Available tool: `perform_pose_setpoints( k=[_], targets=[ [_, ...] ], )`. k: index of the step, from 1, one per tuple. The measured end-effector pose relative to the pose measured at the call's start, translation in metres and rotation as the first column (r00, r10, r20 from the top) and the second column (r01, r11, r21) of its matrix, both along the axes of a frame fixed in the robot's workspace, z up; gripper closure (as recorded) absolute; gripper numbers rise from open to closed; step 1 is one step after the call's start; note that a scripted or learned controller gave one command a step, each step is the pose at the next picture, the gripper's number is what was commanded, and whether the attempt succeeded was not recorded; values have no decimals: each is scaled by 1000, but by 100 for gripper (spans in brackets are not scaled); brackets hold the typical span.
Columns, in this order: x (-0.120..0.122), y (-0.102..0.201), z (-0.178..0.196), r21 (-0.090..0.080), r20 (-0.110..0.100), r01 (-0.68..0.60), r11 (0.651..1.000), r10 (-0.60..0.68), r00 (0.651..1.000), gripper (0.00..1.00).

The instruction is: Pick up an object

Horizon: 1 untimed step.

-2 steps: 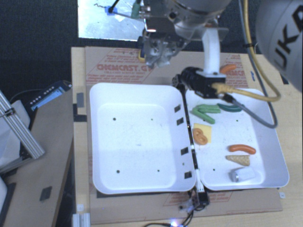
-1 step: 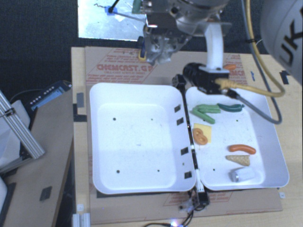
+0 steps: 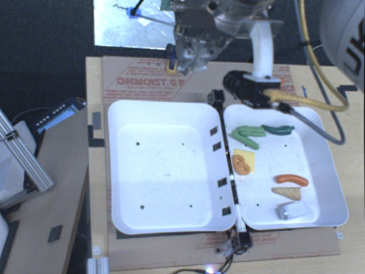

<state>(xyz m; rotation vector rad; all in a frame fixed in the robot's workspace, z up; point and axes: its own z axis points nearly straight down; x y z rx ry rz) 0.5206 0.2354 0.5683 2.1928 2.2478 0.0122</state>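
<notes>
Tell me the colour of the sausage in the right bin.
The sausage is orange-red, seen in the camera view.

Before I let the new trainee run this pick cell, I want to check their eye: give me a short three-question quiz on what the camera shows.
1. True or false: the orange sausage lies in the left bin.
2. Multiple choice: what lies nearest the right bin's near rim? A) the white cylinder B) the dark green pepper C) the light green beans
3. Fill in: the orange slice rests on a ____ slab.

Key: 1 false, it lies in the right bin. 2 A. 3 yellow.

The tool hangs above the cardboard beyond the bins.
</notes>
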Motion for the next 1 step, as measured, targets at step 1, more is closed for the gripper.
perform_pose_setpoints(
  k=[1],
  targets=[
    [0,0,11,1,1,-6,1000,6,1000,100]
  ],
)
